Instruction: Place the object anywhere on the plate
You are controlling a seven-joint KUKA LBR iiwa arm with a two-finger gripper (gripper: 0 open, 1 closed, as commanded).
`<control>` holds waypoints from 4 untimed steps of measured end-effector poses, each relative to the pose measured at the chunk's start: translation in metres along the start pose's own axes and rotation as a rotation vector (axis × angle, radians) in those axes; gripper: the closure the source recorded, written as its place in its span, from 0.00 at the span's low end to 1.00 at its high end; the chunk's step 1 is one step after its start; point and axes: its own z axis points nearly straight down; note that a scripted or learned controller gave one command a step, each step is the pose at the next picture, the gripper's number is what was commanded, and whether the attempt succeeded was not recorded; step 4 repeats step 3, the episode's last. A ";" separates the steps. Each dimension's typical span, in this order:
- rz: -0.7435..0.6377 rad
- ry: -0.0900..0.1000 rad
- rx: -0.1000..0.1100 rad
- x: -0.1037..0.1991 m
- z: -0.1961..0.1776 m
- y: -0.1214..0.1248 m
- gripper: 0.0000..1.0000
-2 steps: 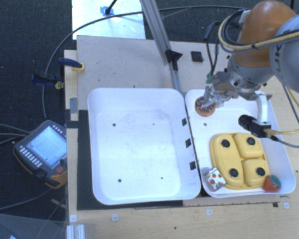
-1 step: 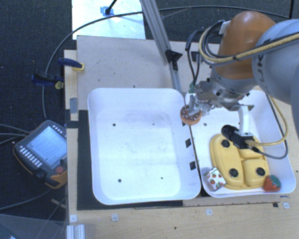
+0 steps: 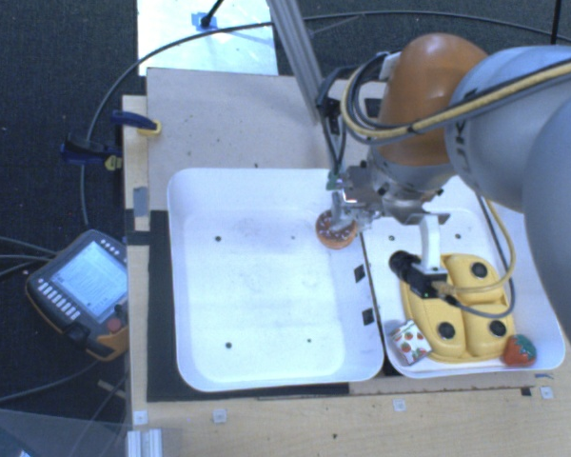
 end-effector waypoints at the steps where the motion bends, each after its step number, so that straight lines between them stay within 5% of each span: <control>1: 0.000 0.000 0.000 0.055 0.008 -0.019 1.00; 2: 0.000 0.001 -0.002 0.101 -0.010 -0.038 1.00; 3: 0.004 0.000 -0.002 0.098 -0.010 -0.037 0.00; 4: 0.004 0.000 -0.002 0.098 -0.010 -0.037 0.00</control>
